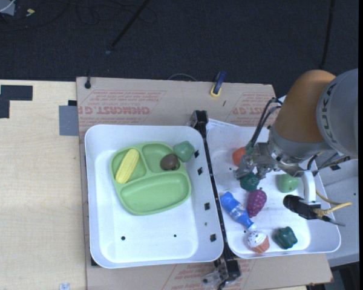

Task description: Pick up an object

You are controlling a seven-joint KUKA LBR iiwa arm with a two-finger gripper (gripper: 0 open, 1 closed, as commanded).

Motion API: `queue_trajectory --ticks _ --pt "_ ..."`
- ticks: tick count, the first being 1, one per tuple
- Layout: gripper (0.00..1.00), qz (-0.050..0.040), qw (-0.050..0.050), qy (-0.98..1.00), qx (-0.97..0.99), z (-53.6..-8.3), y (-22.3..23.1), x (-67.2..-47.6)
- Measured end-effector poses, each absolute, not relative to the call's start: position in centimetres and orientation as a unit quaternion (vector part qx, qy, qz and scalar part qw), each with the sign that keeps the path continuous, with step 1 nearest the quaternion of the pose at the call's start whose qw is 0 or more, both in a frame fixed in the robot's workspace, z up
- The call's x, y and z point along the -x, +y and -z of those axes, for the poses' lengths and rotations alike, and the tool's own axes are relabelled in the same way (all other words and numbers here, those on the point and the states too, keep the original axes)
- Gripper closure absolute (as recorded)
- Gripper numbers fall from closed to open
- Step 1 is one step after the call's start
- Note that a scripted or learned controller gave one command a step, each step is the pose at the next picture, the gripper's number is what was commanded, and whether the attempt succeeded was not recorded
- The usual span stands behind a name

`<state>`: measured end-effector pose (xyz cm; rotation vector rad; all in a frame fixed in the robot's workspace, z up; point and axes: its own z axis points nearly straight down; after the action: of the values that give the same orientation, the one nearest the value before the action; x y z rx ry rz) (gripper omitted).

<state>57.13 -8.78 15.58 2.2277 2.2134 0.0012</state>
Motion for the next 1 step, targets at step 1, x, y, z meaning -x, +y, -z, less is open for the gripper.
queue_trajectory --ticks 1 --pt "1.00 -0.0013 0.001 0.707 -0.707 -21.60 -8.38 -57.83"
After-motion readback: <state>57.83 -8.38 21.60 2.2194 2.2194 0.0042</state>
